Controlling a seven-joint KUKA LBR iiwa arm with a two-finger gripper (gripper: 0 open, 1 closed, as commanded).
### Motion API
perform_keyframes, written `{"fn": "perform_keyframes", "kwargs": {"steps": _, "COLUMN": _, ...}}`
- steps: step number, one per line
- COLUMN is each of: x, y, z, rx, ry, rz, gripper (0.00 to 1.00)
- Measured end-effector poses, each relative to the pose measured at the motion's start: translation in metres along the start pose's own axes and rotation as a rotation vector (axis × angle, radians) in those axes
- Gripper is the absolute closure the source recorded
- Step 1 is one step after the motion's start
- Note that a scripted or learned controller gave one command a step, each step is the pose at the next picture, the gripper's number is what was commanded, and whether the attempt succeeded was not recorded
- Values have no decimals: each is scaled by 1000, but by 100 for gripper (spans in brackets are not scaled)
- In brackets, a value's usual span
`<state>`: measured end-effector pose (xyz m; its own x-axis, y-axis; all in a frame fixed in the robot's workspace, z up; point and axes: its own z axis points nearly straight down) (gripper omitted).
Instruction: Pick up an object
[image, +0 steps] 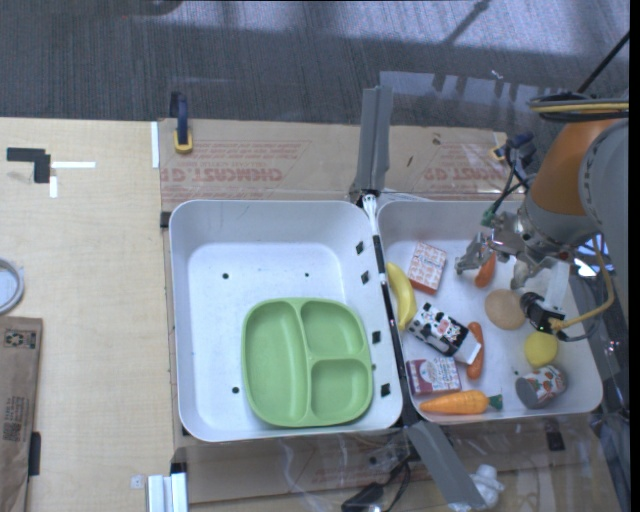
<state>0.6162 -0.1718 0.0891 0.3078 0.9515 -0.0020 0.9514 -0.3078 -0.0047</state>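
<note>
A small orange carrot (486, 270) sits pinched between the fingers of the gripper (487, 262) at the back of the right bin (585, 395) (beside a tan egg (505, 309) and lemon (541, 349)), with a green divided plate (307, 362) in the left bin (190, 330)

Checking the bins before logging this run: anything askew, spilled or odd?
Nothing spilled or broken. The green divided plate sits skewed in the left bin. The banana leans against the right bin's dividing wall. A small carrot lies right at the claw.
</note>
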Motion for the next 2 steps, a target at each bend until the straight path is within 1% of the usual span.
{"fn": "perform_keyframes", "kwargs": {"steps": 1, "x": 6, "y": 23, "z": -29, "rx": -2, "ry": -1, "rz": -154, "gripper": 0}}
{"fn": "perform_keyframes", "kwargs": {"steps": 2, "x": -11, "y": 35, "z": -1, "rx": -2, "ry": 0, "rz": -49, "gripper": 0}}
